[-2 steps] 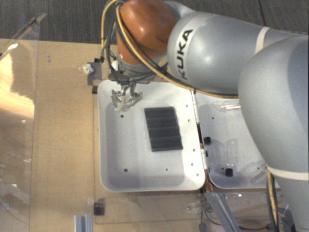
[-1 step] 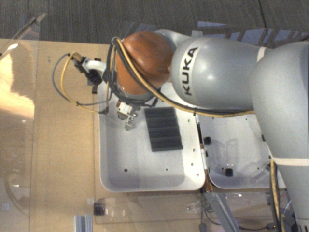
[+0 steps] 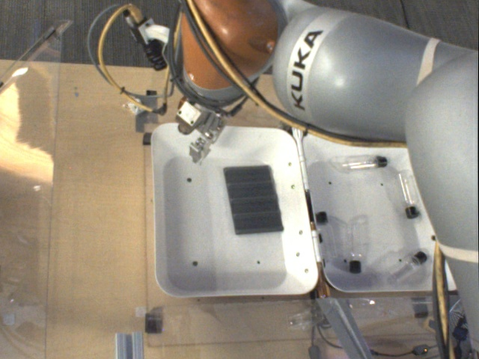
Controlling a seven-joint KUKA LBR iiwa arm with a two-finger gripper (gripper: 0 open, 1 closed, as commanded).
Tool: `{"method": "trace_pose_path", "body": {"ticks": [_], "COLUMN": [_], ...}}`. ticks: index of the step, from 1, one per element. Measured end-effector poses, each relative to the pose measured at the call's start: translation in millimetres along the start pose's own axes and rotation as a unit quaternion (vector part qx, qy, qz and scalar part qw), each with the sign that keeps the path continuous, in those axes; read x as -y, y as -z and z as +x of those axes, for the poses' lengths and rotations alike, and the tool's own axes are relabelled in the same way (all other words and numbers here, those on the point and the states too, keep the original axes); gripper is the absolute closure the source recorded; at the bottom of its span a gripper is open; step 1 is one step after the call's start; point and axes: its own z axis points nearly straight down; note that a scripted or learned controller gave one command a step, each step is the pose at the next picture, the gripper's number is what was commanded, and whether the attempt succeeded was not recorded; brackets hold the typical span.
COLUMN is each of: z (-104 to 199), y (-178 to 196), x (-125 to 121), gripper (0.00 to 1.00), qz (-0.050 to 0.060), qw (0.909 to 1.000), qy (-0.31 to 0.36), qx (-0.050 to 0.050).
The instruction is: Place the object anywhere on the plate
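Observation:
A dark grey ribbed rectangular plate (image 3: 253,199) lies flat in the middle of the left bin (image 3: 176,268). My gripper (image 3: 199,149) hangs over that bin's far left corner, up and to the left of the plate and apart from it. Nothing shows under or around its tip. Several clear tubes with black caps lie in the right bin (image 3: 374,284): one near the far wall (image 3: 361,164), one by the right wall (image 3: 407,191), one toward the front (image 3: 355,247). The arm's big grey body covers the right bin's far right corner.
The orange wrist housing (image 3: 224,32) and looping cables (image 3: 112,51) hang over the bench behind the left bin. A raised rim (image 3: 305,200) divides the two bins. Bare wooden bench (image 3: 90,215) stretches to the left.

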Motion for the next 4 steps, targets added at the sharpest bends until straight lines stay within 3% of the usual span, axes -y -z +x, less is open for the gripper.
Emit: {"method": "trace_pose_path", "body": {"ticks": [1,2,3,4], "z": [-0.6,-0.4,15.0,-15.8], "y": [38.6,-17.6,-56.7,21.5], "x": [0.3,-0.6,-16.2,-12.8], "gripper": [1.00,1.00,1.00,1.00], "qz": [-0.001,-0.002,-0.001,0.000], "qw": [0.9879,0.9998,0.9676,0.9989], "qy": [0.155,0.020,-0.253,0.047], "qx": [0.000,0.001,-0.001,0.000]}}
